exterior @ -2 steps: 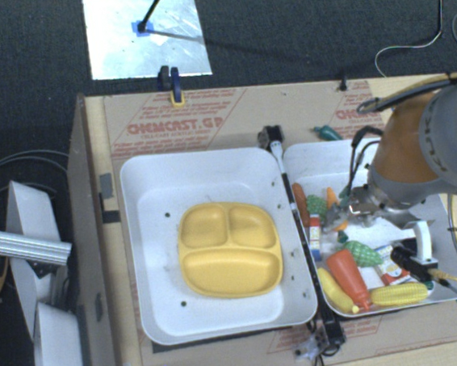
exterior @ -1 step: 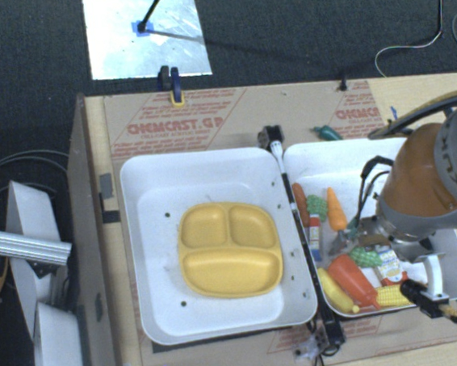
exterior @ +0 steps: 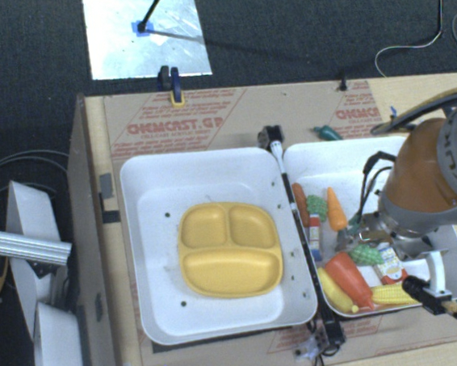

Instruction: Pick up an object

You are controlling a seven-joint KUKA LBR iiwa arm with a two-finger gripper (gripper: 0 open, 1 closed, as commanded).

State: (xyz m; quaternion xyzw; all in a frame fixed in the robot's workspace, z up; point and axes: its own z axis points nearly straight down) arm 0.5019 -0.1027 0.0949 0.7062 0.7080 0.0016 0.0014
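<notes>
The arm's wrist hangs over the right bin [exterior: 347,151], its fingers [exterior: 370,244] hidden among toy food (spread or pinching, one cannot tell). The red pepper [exterior: 351,280] lies just below-left of them, its long axis slanting toward the corn [exterior: 393,293].

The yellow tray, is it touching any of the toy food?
Apart. The camera view shows the yellow tray alone in the left bin; the toy food lies in the right bin, beyond the rims between them.
</notes>
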